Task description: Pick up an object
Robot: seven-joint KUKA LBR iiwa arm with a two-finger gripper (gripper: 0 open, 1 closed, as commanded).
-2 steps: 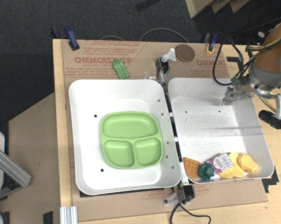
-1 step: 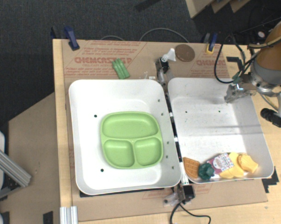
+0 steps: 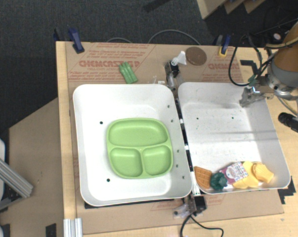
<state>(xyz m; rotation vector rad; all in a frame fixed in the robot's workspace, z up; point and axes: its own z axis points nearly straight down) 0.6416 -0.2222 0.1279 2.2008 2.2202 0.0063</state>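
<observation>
Arm at the right bin's far edge, toys heaped in its near corner

The gripper (image 3: pixel 246 97) hangs over the right bin (image 3: pixel 223 132); its grip state cannot be told; the toy pile (image 3: pixel 235 176) lies well apart along the near wall; a green divided tray (image 3: pixel 139 147) sits in the left bin (image 3: pixel 89 132).

Tray (image 3: pixel 139 147) in left bin (image 3: pixel 89 107); toys (image 3: pixel 235 176) in right bin's (image 3: pixel 228 127) near edge.

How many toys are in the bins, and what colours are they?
Green tray: 1
Yellow toys: 2
Orange waffle-like piece: 1
Dark green toy: 1
Pink and white packet: 1
Total: 6, though the pile in the right bin is small and hard to separate.
</observation>
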